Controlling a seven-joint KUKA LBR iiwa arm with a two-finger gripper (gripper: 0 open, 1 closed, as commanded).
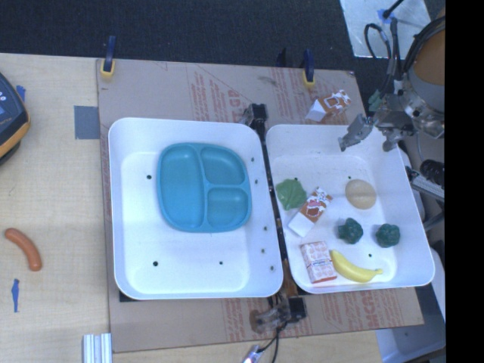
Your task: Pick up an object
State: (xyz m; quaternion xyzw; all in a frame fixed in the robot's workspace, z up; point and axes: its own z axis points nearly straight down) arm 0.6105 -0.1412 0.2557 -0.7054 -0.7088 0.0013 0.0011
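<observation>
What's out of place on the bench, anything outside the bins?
Two items lie outside the bins: a sausage on the bare bench far left of the left bin, and a small orange-and-white packet on the cardboard just beyond the right bin. The gripper is at that bin's far rim.

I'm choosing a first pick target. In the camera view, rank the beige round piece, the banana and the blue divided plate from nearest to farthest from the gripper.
From the gripper, at the right bin's top edge:
1. Beige round piece, just below it in the right bin.
2. Banana, at that bin's bottom edge.
3. Blue divided plate, across in the left bin.
</observation>
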